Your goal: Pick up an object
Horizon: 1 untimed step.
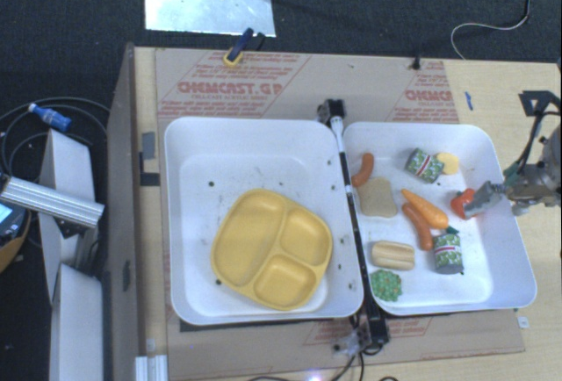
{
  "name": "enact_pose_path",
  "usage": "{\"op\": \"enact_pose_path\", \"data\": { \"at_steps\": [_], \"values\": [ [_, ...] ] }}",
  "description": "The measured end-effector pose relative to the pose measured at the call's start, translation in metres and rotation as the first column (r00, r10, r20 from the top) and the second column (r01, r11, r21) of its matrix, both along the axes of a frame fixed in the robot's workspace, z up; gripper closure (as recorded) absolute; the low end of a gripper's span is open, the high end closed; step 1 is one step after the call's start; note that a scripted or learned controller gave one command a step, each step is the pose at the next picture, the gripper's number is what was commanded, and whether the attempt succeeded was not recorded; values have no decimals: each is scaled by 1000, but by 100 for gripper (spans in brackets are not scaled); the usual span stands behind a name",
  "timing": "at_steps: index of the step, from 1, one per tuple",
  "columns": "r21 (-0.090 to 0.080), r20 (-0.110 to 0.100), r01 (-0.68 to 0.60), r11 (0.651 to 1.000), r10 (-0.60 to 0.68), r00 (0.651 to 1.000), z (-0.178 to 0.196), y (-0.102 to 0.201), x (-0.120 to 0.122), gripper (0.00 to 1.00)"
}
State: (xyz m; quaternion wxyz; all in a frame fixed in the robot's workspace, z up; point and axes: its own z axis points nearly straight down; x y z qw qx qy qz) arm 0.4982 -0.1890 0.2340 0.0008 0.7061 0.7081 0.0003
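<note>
In the right bin point(505, 221), toward 3 o'clock, the gripper point(479, 197) is blurred; whether its fingers are apart I cannot tell. A small red piece point(463, 203) lies there. At 9 o'clock, a glossy yellow tray point(272, 249).

A small red-orange toy piece point(463, 200) sits near the right white bin's point(509, 274) right wall.

"CHEMCAST GP" printed in red, twice, on bench sheet point(290, 76)
</note>
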Motion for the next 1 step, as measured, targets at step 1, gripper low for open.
{"op": "enact_pose_path", "data": {
  "at_steps": [1],
  "values": [
    [1, -3, -2, 1000, 2, 1000, -81, 20, 46, 0]
  ]
}}
